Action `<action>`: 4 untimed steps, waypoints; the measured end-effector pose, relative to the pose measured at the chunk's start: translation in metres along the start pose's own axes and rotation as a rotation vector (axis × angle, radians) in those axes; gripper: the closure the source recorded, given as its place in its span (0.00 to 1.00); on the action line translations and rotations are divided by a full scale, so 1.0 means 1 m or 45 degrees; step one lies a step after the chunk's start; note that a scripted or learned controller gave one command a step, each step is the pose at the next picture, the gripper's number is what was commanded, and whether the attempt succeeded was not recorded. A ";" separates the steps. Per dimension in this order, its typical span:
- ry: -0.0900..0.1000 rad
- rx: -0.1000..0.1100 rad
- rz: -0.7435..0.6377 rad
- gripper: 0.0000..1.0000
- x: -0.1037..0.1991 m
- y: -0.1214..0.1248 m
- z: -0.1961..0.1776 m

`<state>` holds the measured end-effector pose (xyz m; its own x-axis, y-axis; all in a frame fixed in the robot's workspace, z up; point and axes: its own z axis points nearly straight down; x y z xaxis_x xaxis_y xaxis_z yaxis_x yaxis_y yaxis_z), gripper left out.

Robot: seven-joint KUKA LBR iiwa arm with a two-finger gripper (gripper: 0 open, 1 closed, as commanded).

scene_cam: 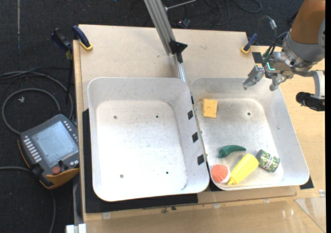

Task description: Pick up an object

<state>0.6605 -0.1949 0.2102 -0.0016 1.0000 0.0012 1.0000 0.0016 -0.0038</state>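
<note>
End effector point(264, 77) sits over the far rim of the right bin point(289, 123), at that bin's far right corner, hanging from the grey arm with the orange band point(309, 17). Its two fingers point(252, 78) are spread apart with nothing between them.

Objects, all in the right bin and all apart from the end effector:
- Yellow cheese-like block with holes point(210, 108): nearest item, toward the left and nearer the camera than the end effector, close to the bin's left wall.
- Green curved piece, pepper-like point(231, 150): well below the end effector in the view, near the front of the bin.
- Yellow bottle point(243, 169): lying tilted, just beside the green piece on its near side.
- Red-orange round item point(220, 173): touching the bottle's lower end, at the front left corner.
- Small green patterned can point(268, 160): on its side, just right of the bottle.

Left bin point(103, 97) lies well left of the end effector on the desk point(129, 51).
</note>
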 end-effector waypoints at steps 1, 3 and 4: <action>-0.002 -0.003 -0.002 0.00 0.000 0.000 -0.002; -0.001 0.001 -0.003 0.00 0.002 0.000 0.116; -0.004 -0.008 -0.004 1.00 0.002 0.002 0.101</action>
<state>0.6619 -0.1931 0.1087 -0.0049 1.0000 -0.0020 1.0000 0.0049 0.0027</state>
